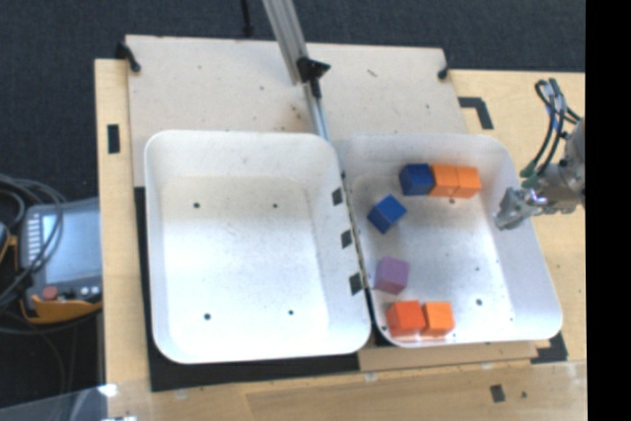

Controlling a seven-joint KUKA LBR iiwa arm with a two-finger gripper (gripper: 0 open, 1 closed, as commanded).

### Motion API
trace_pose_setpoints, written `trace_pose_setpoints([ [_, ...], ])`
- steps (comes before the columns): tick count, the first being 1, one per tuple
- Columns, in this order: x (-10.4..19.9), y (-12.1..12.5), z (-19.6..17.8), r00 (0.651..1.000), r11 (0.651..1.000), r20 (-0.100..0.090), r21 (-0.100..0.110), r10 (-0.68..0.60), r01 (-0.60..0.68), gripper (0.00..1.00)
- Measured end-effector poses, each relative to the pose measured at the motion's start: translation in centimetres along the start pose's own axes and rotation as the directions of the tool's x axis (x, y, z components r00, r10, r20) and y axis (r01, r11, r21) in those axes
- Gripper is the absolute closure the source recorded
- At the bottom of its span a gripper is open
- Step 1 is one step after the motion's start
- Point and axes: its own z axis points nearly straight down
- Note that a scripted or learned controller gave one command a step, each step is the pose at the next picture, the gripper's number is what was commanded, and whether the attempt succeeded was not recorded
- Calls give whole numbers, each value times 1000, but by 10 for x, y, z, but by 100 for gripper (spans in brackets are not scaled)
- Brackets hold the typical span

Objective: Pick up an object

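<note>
Six blocks lie in the right bin (513,281).
Claw (515,210), grip state unclear, hovers at its right rim; two blue blocks (417,178) sit far-side.

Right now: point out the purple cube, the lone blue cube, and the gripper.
purple cube (391,274), camera view, top face.
lone blue cube (386,213), camera view, top face.
gripper (514,211), camera view, fingertip end.

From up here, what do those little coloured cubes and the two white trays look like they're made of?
The cubes, like the purple one and the blue one, look like matte painted wood or foam: flat colour, no glare, though it is too small to settle. The white trays look like thin moulded plastic, with rounded corners, raised rims and a slight sheen. They sit on a pale board resembling unfinished plywood or fibreboard.
</note>
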Motion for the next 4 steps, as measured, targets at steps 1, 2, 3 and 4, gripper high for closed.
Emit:
trace_pose_setpoints([
  [1,45,-4,0,1000,1000,-3,8,0,0,100],
  [2,96,-1,16,1000,1000,-3,9,-1,1,100],
  [3,147,2,9,1000,1000,-4,6,-2,2,100],
  [4,201,4,5,1000,1000,-5,8,-3,3,100],
])
